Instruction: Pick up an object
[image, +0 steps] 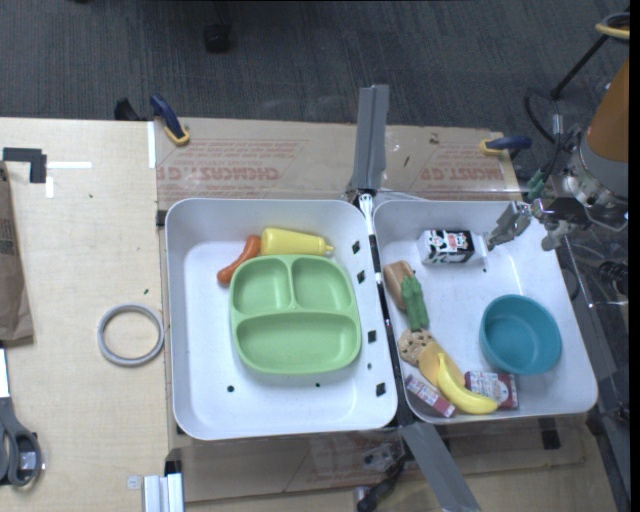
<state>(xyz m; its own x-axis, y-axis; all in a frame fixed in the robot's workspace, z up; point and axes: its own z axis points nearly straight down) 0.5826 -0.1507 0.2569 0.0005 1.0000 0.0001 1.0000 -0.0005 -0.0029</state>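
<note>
At the right bin's far right corner: the gripper (530, 225) hangs over the rim, its two fingers (503, 226) spread apart with nothing between them.
Nearest object: the small black-and-white carton (447, 246) lies just to the left of the fingers, near the back wall of the right bin (570, 395); it looks the likeliest pick.
Other candidates: the teal bowl (520, 335) sits nearer the front than the fingers; the banana (455, 383), a green toy (414, 303) and a red-and-white packet (494, 388) lie further off to the front-left.
Left bin: the green divided plate (296, 314), a yellow piece (293, 242) and an orange piece (236, 262) are well away, beyond the divider.
Risk, wall: judging by how close the fingers are to the rim, a straight descent could land on the bin's edge, not its floor.
Risk, carton: it lies on its side close to the wall; a closing finger may push it against the wall or skate it away.
Risk, bowl: its round wall is wide and smooth, so the fingers may slip off the lip.
Risk, clutter: the front pile is tightly packed; a grab there could catch two things or none.
Worktop: a grey ring (131, 333) lies outside the bins, far left.
</note>
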